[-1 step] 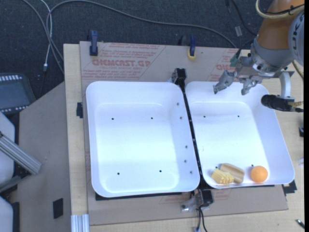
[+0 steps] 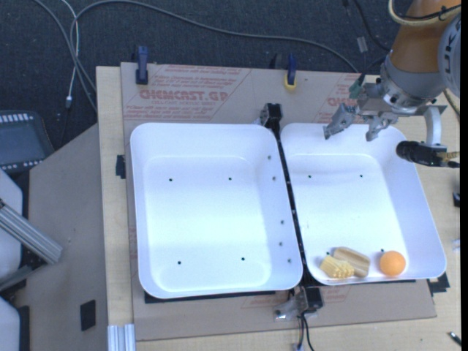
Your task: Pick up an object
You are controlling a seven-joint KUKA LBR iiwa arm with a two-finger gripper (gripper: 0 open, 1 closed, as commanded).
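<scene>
The objects you may pick lie together in the lower right of the frame, inside the right bin (image 2: 409, 189): an orange ball (image 2: 393, 262), a tan oblong piece (image 2: 353, 255) and a yellow ridged piece (image 2: 336, 268) that looks like a toy corn cob. The two last ones touch each other; the ball sits just beside them, apart.

The gripper (image 2: 357, 126) hangs at the upper right of the frame, over the far rim of the right bin, well apart from all three objects. Its fingers stand apart with nothing between them.

You should watch for some risks. The objects rest close to the near wall of the bin, so a finger may strike this wall or the sloped floor on the way down. The ball is round and will probably roll away if one finger touches it first. The tan and yellow pieces lie against each other, so the fingers may push one and catch neither, or squeeze both badly.

The bins are smooth white plastic and stand on a board with red printing, fixed with clamps (image 2: 141, 55). The left bin (image 2: 205, 203) lies beside. Around the bench you see dark carpet and loose cables (image 2: 66, 20).
</scene>
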